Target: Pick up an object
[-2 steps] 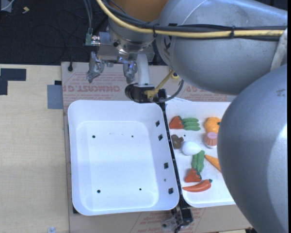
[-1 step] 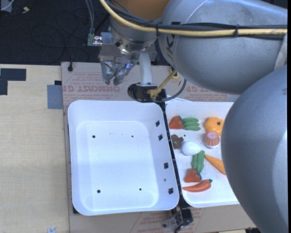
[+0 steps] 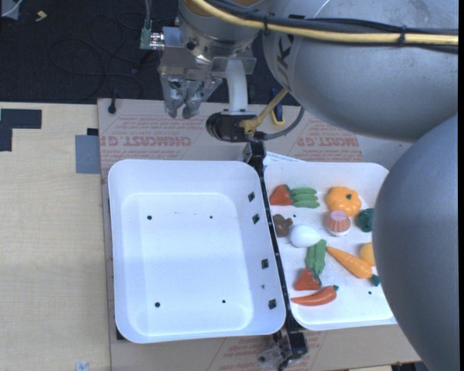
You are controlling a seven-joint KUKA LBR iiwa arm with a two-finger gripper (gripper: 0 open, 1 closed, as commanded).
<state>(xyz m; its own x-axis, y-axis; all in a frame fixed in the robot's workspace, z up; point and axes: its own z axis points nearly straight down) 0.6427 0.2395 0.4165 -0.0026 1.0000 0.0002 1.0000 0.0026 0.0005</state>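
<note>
Gripper (image 3: 187, 99) up high beyond far edge of left bin (image 3: 131, 207), over the brown board (image 3: 151, 137) on the worktop (image 3: 39, 238). Fingers pointing down, close together, nothing between them. Grey arm (image 3: 371, 60) bulking across top right, yellow cable (image 3: 332, 31) running along it, lower arm segment covering right edge of right bin (image 3: 348, 315).

Left bin: bare white floor, a few small dark holes.

Right bin, all objects loose, none touched by gripper:
- red-and-green vegetable (image 3: 294, 197) near far left corner, lying flat.
- orange pumpkin (image 3: 343, 199) just right of it.
- pink cupcake-like piece (image 3: 338, 222) touching or just below pumpkin.
- dark green item (image 3: 365, 220) at arm's edge, partly hidden.
- small brown piece (image 3: 281, 225) by the divider, just beside white egg (image 3: 302, 236).
- green vegetable (image 3: 317, 255) below egg, angled.
- orange carrot (image 3: 349, 262) right of that, slanted.
- red piece (image 3: 307, 280) under the green vegetable, touching it.
- red chili (image 3: 315, 296) nearest front edge, lying flat.
- yellow-orange item (image 3: 368, 252) at arm's edge, mostly hidden, kind unclear.

Black clips (image 3: 264, 263) along the seam between bins. Black cylindrical part (image 3: 228, 126) hanging just right of gripper.
</note>
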